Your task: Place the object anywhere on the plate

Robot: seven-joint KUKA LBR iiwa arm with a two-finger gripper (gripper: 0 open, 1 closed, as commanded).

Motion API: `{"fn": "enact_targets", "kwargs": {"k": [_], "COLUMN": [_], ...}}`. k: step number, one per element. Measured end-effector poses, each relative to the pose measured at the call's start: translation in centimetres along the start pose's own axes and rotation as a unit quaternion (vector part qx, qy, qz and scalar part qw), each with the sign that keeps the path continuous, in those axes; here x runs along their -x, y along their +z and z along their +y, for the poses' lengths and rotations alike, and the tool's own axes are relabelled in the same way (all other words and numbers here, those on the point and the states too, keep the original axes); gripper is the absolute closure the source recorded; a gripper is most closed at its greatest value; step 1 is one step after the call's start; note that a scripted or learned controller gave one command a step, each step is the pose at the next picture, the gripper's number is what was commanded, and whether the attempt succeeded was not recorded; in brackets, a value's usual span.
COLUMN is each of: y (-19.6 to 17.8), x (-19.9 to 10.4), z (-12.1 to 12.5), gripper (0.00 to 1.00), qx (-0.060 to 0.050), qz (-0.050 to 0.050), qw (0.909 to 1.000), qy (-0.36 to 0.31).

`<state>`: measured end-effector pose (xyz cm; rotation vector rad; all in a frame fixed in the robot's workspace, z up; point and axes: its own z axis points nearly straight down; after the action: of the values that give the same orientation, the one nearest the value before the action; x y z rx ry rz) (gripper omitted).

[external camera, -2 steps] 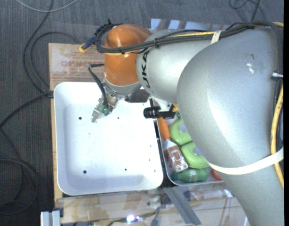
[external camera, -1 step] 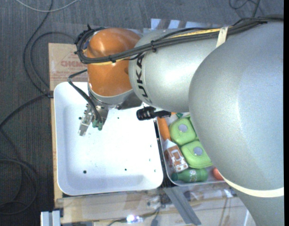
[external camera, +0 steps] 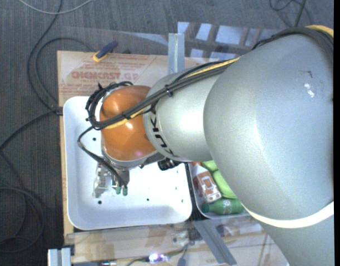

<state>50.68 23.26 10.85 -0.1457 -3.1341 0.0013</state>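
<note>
A grey carpet with cables surrounds the wooden table [external camera: 76,76]. The end effector [external camera: 110,186] hangs low over the shallow white left bin [external camera: 76,148], its opening impossible to tell. Green and orange packaged objects [external camera: 214,190] lie in the right bin, probably waiting for picking.

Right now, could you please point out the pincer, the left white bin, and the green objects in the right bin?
pincer [external camera: 111,186], camera view, between its fingertips.
left white bin [external camera: 159,195], camera view, bare floor near the right wall.
green objects [external camera: 224,205], camera view, top of the lower green piece.
</note>
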Motion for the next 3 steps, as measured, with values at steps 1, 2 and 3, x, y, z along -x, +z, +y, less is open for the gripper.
{"fn": "enact_targets", "kwargs": {"k": [1,2,3], "y": [1.7,-5.7,1.9], "x": [-1.2,4.4,-1.9], "z": [-5.8,0.5,0.0], "gripper": [1.0,1.0,1.0], "qx": [0.006,0.001,0.004], "qz": [-0.009,-0.001,-0.005], "qw": [0.9999,0.999,0.9913], "qy": [-0.008,-0.045,0.131]}}
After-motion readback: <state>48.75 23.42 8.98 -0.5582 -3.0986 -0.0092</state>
